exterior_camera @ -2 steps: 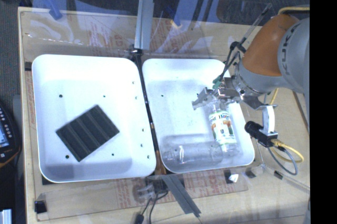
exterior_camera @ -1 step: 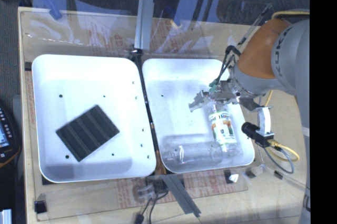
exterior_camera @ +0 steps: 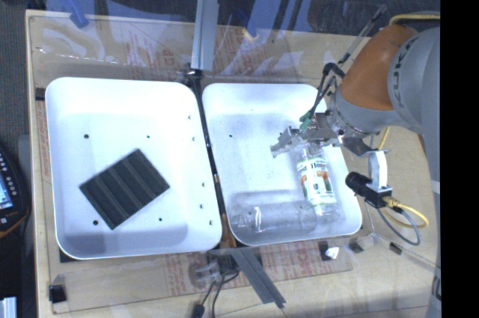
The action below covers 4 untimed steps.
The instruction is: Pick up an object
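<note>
So the arm (exterior_camera: 397, 77) comes in from the right edge of the bench (exterior_camera: 120, 47), grey with that orange band, and its hand (exterior_camera: 299, 138) sits low over the right bin (exterior_camera: 224, 107), roughly in the middle of it toward the right wall. Honestly can't tell if the hand is open or closed from this angle, the metal bits at the tip are too small and jumbled.

Right under and just in front of the hand there's a small bottle (exterior_camera: 317, 183) with a white label with orange and dark print, lying along the right side of that bin, with its neck end up by the hand. Whether the hand is actually touching it, can't say. Along the front wall of the same bin lies a clear plastic bottle (exterior_camera: 273, 217), on its side, pretty much see-through, and its right end is close to the labelled bottle's lower end.

The left bin (exterior_camera: 60, 107) has a dark ribbed flat slab (exterior_camera: 124, 188) lying at an angle in the front-left part. A black clip-like piece with yellow cable (exterior_camera: 408, 213) hangs off the arm by the bench's right edge.
</note>
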### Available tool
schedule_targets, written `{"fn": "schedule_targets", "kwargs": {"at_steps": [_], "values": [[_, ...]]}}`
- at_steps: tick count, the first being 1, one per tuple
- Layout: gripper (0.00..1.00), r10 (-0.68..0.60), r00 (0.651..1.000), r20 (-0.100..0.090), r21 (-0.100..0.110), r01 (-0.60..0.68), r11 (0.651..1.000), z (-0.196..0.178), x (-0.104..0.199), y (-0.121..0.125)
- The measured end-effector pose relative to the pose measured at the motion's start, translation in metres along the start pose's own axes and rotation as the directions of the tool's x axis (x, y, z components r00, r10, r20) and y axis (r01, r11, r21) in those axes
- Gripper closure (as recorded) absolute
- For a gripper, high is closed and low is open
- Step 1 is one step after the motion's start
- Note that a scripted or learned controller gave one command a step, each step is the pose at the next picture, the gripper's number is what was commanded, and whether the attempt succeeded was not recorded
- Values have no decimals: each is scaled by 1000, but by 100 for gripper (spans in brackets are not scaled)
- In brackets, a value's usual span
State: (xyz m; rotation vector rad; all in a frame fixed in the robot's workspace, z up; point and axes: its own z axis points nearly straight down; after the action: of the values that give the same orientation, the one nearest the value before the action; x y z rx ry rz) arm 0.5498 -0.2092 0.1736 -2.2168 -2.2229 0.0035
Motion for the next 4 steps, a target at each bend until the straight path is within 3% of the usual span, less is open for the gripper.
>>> {"fn": "schedule_targets", "kwargs": {"at_steps": [1, 2, 3, 4], "values": [[0, 33, 999, -6, 3, -33, 999, 84, 4, 30], [0, -9, 1000, 0, -2, 9, 1000, 25, 1, 16], [0, -38, 999, -2, 0, 38, 999, 16, 0, -7], [0, -38, 999, -2, 0, 38, 999, 16, 0, -7]]}}
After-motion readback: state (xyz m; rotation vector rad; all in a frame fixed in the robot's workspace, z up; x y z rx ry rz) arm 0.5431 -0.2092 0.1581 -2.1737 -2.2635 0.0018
